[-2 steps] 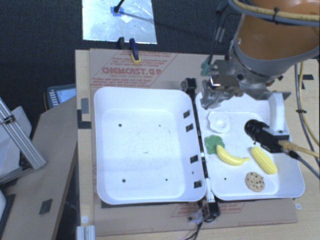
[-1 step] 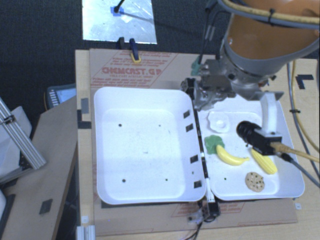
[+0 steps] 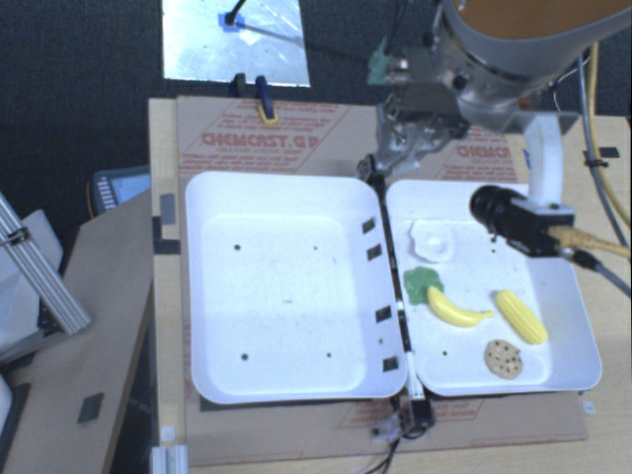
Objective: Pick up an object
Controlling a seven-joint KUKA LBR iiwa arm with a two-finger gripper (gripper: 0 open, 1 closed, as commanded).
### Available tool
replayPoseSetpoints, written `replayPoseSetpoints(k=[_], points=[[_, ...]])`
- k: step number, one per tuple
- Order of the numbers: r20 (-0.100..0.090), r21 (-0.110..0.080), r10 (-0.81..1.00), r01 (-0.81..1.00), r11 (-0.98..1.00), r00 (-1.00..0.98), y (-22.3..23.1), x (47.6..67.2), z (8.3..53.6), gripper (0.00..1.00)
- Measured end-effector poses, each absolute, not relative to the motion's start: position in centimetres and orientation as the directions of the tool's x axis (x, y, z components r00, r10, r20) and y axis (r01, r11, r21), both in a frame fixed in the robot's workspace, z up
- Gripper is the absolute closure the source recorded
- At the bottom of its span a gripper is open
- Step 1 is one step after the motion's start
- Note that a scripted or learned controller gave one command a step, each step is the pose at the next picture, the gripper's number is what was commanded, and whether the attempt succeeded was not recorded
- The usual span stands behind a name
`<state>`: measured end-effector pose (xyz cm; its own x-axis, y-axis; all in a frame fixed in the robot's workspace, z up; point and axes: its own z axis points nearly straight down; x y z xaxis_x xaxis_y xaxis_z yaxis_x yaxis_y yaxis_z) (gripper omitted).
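Banana (image 3: 456, 310) lies well below gripper (image 3: 395, 156), seemingly.

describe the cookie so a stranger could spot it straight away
Look in the right bin of the two white bins. Near its front edge lies the cookie, just below the corn cob and banana. It is the one flat, round, tan piece with dark specks.
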<state>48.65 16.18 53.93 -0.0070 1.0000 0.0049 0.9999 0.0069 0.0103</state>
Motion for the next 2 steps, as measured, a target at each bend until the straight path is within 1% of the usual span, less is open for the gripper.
replayPoseSetpoints(k=[1,2], points=[[-0.004,-0.011,1.0,1.0,0.001,-0.001,16.0,48.6,40.5,1.0],[0.005,0.008,1.0,1.0,0.007,-0.007,19.5,48.7,48.1,1.0]])
